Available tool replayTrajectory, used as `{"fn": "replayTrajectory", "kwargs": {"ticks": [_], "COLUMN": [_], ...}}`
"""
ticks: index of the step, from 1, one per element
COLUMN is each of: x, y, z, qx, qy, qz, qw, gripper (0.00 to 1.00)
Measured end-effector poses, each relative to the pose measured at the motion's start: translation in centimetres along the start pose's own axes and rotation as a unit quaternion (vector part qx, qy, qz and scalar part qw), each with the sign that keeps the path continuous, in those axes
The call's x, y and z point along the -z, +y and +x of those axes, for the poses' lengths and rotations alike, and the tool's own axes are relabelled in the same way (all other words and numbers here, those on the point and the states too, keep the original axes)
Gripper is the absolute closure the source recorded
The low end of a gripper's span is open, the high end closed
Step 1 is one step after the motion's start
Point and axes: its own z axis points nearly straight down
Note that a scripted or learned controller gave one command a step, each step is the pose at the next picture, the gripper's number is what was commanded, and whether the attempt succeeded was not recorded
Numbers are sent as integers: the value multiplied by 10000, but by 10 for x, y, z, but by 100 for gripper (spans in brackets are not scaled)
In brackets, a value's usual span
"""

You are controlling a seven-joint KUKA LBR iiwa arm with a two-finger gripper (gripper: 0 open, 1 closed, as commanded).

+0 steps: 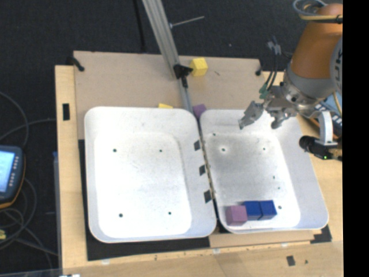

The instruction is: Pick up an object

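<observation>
My gripper hangs over the far edge of the right bin, below the arm's orange band. Its two fingers are spread apart with nothing between them. At the near edge of the right bin lie a purple block and two blue blocks side by side, touching. They are well away from the gripper, toward the front of the bin.
The left bin sits beside the right one. A yellow block, a small yellow piece and a purple block lie on the bench behind the bins. A slanted metal post rises at the back.
</observation>
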Motion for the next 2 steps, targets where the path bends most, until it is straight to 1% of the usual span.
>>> {"fn": "replayTrajectory", "kwargs": {"ticks": [1,2], "x": [-50,-111], "y": [-105,-127], "z": [17,-52], "qx": [-10,-40], "qy": [2,-15], "qz": [40,40], "qw": [10000,10000], "gripper": [0,0]}}
